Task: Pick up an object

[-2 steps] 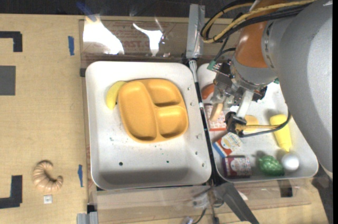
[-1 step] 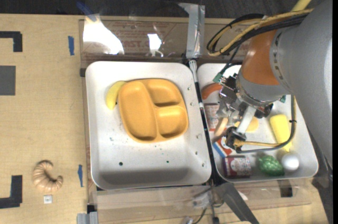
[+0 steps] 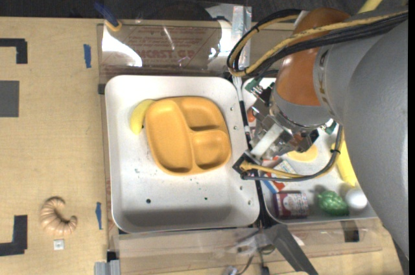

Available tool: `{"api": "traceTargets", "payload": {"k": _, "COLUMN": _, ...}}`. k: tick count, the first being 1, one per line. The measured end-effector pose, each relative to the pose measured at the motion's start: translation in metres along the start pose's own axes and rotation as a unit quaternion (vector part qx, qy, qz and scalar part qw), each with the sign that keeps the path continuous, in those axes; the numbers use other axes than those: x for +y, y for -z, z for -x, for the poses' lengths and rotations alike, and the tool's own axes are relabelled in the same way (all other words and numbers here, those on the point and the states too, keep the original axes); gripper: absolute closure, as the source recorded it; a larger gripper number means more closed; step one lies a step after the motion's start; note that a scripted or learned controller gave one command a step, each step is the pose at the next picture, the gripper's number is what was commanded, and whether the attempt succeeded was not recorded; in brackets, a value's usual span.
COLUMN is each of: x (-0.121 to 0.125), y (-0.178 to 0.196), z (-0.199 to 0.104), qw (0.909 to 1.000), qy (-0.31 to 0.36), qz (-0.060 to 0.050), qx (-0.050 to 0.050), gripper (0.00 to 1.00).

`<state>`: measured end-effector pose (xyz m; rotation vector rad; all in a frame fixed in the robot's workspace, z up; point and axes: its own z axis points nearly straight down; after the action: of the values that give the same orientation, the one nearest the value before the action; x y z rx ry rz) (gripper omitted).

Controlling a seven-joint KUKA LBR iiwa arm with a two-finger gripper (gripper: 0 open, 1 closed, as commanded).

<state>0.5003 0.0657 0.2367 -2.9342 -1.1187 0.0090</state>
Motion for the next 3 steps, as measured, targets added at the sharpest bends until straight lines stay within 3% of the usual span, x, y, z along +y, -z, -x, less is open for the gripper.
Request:
{"api": "traceTargets", "payload": {"k": 1, "x": -0.026, "y": 0.006, "z": -0.052, "qw": 0.9872, "qy": -0.160, "qz": 0.001, "qx": 0.000, "gripper": 1.00}}
{"api": "traceTargets", "payload": {"k": 2, "x": -0.017, "y": 0.004, "z": -0.094, "qw": 0.9652, "qy": -0.261, "qz": 0.001, "qx": 0.000, "gripper": 1.00}}
{"api": "traceTargets", "payload": {"k": 3, "x": 0.053, "y": 0.068, "z": -0.028, "qw": 0.9674, "qy": -0.253, "qz": 0.001, "qx": 0.001, "gripper": 1.00}}
